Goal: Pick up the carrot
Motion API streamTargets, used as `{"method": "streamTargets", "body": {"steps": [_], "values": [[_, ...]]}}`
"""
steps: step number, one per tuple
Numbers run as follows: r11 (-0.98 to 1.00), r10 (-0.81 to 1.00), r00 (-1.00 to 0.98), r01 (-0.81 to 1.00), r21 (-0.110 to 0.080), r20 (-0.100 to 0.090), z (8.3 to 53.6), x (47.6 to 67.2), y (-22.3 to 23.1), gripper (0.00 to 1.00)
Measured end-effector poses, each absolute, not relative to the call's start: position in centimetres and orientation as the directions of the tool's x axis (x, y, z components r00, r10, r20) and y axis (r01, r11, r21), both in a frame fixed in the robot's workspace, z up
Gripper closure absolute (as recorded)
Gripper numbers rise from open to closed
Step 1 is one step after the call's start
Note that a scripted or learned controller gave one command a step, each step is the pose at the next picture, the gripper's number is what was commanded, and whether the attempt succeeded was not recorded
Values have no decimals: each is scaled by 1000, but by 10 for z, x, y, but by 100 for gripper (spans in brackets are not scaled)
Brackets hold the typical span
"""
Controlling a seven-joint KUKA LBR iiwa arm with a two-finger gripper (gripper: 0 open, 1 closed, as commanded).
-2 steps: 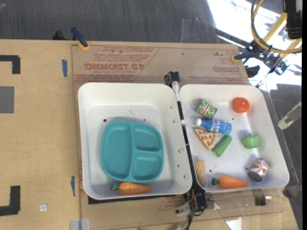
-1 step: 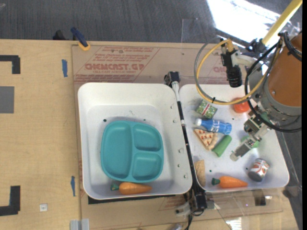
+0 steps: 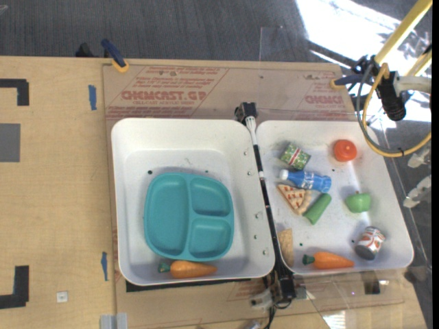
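On the bench [image 3: 55, 184], the left carrot [image 3: 192, 269] lies by the left bin's [image 3: 127, 184] front wall, just before the plate [image 3: 188, 214], and the right carrot [image 3: 330, 259] lies at the right bin's [image 3: 401, 249] front near the can [image 3: 370, 242], neither lifted, so the pick remains outstanding; the claw's state cannot be told.

Red lettering reading "CHEMCAST GP" is printed on the brown paper sheet [image 3: 171, 88] behind the bins. It is repeated near the right corner, partly cut off.
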State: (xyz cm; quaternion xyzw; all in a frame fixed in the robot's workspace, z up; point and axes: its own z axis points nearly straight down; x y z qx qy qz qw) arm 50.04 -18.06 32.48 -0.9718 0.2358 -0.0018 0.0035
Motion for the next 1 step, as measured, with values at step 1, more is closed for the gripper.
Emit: {"method": "streamTargets", "body": {"steps": [1], "values": [[-892, -452, 892, -452, -20, 1, 335, 503, -175, 100]]}}
